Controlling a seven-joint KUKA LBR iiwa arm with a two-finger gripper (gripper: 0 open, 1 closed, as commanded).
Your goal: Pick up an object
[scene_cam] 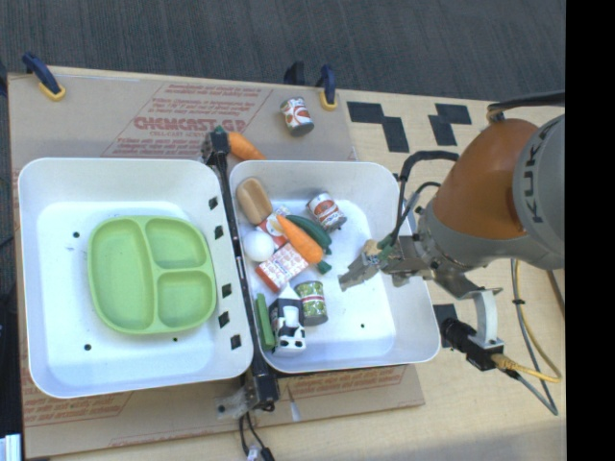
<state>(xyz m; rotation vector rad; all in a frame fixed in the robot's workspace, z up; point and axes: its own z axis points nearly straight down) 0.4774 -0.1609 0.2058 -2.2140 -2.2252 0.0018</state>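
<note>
The right bin (384, 339) holds a pile of toy food: a bread loaf (255, 200), a white egg (258, 247), an orange carrot (301, 240) lying over a green vegetable (309, 229), a red and white box (282, 267), a small can (327, 210), a green-labelled can (310, 302) and a black and white cow figure (289, 325). My gripper (357, 271) hangs over the bin's right half, a little right of the pile, with its fingers apart and nothing between them.
The left bin (38, 257) bears a green divided plate (152, 274). Outside the bins, a small can (297, 115) and an orange carrot (240, 146) lie on the cardboard at the back. Clamps stand along the bench's rear edge.
</note>
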